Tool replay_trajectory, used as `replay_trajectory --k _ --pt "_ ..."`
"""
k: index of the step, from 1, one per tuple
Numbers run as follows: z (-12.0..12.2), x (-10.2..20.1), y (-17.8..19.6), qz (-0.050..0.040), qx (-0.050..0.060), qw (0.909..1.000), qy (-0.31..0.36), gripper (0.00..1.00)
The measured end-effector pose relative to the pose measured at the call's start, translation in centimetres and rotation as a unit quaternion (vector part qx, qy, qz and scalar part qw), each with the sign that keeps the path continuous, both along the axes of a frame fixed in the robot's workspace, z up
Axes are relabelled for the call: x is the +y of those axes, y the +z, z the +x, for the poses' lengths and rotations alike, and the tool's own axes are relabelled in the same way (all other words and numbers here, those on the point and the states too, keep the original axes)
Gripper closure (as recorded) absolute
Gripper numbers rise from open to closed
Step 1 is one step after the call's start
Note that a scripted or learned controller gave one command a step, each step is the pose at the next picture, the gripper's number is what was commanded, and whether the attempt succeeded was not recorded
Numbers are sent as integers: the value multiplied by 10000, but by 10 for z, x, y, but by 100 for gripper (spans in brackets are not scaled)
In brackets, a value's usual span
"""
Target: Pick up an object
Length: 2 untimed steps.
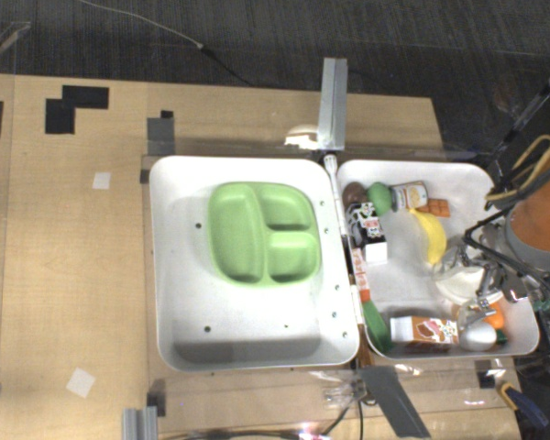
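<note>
Arm point(539, 223): grey with an orange band, reaching in from the right over the right bin's far-right side.
Fingers point(489, 293): low over the right bin point(412, 282), near its right wall — state cannot be told, tips lost in cables and clutter.
Banana point(431, 235): yellow, lying just to the left of the fingers and a little further up the bin, apart from them.
White bowl-like piece point(458, 284): directly beside the fingers, on their left.
Small orange item point(497, 319): just below the fingers, next to a white rounded object point(478, 336).
Brown-and-white carton point(423, 330): lying flat along the bin's near edge, below and left of the fingers.
Green ball point(379, 197): far corner of the right bin, well left of the fingers, beside a small jar point(409, 195).
Black-and-white box point(367, 223): against the bin's left wall, well apart from the fingers.
Left bin point(179, 273): holding a green divided tray point(261, 232) — far left of the fingers.
Worktop point(64, 273): tan, bearing both bins.
</note>
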<state>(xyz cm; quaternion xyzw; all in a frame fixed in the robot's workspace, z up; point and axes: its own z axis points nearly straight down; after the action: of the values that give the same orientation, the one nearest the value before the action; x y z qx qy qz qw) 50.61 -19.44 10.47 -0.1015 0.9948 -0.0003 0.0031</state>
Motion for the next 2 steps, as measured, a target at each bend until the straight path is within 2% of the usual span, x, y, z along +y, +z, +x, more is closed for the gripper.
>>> replay_trajectory --k 1,2 --pt "58 30 -14 -5 -67 9982 -591 0" --pt "151 41 -15 -30 332 9951 -929 0"
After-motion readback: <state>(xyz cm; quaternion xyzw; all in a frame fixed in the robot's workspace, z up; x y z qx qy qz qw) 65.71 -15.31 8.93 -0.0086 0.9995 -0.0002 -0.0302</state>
